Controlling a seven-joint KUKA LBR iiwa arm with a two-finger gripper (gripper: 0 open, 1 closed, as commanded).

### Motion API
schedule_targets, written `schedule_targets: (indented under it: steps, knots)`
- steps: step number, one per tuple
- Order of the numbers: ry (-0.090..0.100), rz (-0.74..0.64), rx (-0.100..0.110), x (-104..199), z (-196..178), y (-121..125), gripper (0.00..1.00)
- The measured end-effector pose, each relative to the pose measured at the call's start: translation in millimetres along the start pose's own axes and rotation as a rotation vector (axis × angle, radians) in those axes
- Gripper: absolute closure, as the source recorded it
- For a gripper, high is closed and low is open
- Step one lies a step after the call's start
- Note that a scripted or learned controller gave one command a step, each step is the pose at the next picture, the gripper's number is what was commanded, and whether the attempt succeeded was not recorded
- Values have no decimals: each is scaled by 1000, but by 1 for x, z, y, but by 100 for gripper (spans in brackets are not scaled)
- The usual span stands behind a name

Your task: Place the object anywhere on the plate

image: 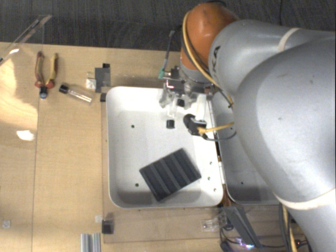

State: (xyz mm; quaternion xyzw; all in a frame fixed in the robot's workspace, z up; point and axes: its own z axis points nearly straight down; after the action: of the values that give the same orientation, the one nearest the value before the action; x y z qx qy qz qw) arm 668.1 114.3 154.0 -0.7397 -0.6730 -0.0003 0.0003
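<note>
small black block [170,124] judged light, rigid; to be pinched across its sides; gripper [173,100] state cannot be told

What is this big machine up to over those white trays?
A grey robot arm reaches in from the right, with its gripper over the far end of the left white bin. A small dark object lies on the bin floor just below it. A ribbed dark plate sits nearer the bin's front. The job is to put the object on that plate; nothing is on it yet.
</note>
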Motion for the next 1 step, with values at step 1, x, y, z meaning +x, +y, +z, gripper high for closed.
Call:
schedule_targets:
  steps: [1]
  knots:
    - [1, -474, -3, 61, 16, -16, 100]
